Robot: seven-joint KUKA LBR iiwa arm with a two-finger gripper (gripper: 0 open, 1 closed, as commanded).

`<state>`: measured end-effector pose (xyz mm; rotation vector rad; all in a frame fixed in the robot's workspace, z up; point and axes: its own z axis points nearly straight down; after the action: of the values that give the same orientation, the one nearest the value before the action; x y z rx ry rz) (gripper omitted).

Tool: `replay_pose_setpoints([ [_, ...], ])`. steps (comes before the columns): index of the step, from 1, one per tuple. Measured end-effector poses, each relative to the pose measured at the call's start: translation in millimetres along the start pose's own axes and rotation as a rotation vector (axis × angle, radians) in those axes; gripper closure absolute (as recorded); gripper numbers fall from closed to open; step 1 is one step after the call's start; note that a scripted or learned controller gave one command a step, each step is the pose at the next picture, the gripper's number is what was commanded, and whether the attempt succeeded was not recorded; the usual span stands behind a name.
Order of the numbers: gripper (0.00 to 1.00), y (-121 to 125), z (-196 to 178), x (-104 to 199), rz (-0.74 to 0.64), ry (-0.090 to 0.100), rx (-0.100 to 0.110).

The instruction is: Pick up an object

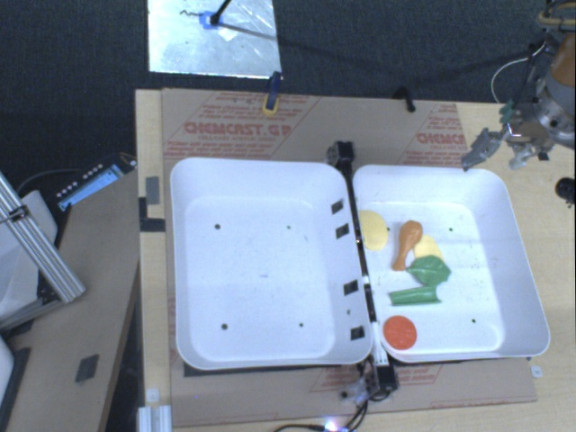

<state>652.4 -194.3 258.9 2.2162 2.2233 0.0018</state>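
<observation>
The right bin (504, 241) holds several small toy foods. A yellow piece (373, 230) lies near its left wall, with an orange drumstick-shaped piece (407, 242) beside it. A green leaf (430, 269) covers part of another yellow piece (427, 246). Below them lie a green pod (415, 297) and a red-orange round piece (400, 332). My gripper (500, 148) hangs above the back right rim of that bin, well away from the objects. Its fingers stand apart with nothing between them.
The left bin (261, 259) sits beside the right one, joined by a black hinge strip (355, 241). A cardboard sheet (243, 124) lies under both. A shiny metal plate (211, 25) lies at the back, and a yellow clip (270, 106) sits on the cardboard edge.
</observation>
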Motion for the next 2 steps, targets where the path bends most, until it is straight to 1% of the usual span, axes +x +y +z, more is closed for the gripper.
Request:
replay_pose_setpoints([
  [1,0.0,-64,92,20,0.002,0.005,0.013],
  [2,0.0,-141,157,67,0.001,0.007,0.014],
])
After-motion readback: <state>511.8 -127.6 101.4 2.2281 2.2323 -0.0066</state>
